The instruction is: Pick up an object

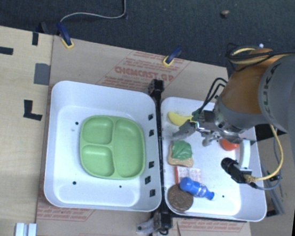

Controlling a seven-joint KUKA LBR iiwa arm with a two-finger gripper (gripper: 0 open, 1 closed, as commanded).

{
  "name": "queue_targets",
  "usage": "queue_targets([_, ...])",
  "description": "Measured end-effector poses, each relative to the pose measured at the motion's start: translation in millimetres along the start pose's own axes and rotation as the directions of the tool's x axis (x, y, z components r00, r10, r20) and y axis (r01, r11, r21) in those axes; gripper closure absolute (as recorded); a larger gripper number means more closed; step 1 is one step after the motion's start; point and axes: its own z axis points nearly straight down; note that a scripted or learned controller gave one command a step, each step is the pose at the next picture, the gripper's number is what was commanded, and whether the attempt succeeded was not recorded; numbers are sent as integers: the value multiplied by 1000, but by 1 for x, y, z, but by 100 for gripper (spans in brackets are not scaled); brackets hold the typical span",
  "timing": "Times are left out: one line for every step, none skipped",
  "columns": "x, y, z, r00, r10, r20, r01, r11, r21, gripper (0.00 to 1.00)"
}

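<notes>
In the right bin (243,208) lie a yellow banana-shaped toy (176,117), a slice of toast topped with green lettuce (180,152), a red-and-white packet (188,173), a blue bottle (196,188) and a brown round cookie (180,199). My gripper (196,136) hangs over the bin's upper middle, just right of the yellow toy and above the toast. Its two fingers stand open with nothing between them. A small orange-red item (229,145) peeks out from under the wrist on the right.
The left bin (66,98) holds a green divided plate (112,146). A black divider (154,137) runs between the bins. The arm's grey and orange body (253,91) covers the right bin's upper right corner, and a black cable fitting (232,168) hangs over its right side.
</notes>
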Motion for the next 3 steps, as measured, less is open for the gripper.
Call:
queue_targets([-30,-57,50,1000,0,-1,0,1000,2,0])
queue_targets([-30,-19,96,1000,-1,-3,1,1000,-3,0])
queue_targets([-30,3,96,1000,-1,-2,1,1000,-6,0])
